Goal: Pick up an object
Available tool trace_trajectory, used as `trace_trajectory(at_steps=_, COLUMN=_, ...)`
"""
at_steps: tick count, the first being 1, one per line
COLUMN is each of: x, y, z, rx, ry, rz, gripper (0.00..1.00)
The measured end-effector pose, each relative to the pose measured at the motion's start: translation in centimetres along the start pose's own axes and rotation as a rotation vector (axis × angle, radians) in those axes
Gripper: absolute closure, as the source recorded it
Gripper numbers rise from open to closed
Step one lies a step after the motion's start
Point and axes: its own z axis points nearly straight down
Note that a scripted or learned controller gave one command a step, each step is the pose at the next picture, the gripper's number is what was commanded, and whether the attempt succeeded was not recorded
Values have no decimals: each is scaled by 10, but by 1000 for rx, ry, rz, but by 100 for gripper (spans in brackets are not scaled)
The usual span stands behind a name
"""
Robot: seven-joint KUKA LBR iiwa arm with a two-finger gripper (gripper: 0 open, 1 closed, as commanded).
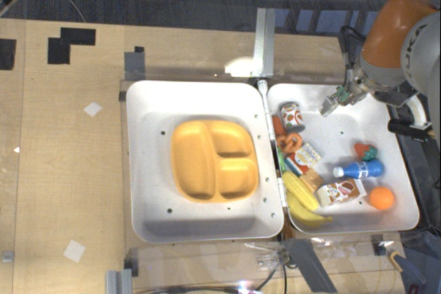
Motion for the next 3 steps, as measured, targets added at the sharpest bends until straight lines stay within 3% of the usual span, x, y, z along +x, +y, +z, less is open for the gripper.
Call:
trace_trajectory(at_steps=1, x=38, y=-45, z=-55, rx=-2, ry=0, rz=97, gripper=100)
trace_trajectory(at_steps=2, x=39, y=-45, z=-52, rx=2, ry=3, rz=98, gripper=0)
trace_trajectory(at_steps=3, x=-13, y=-36, z=-53, rx=3, ry=1, rz=484, gripper=0)
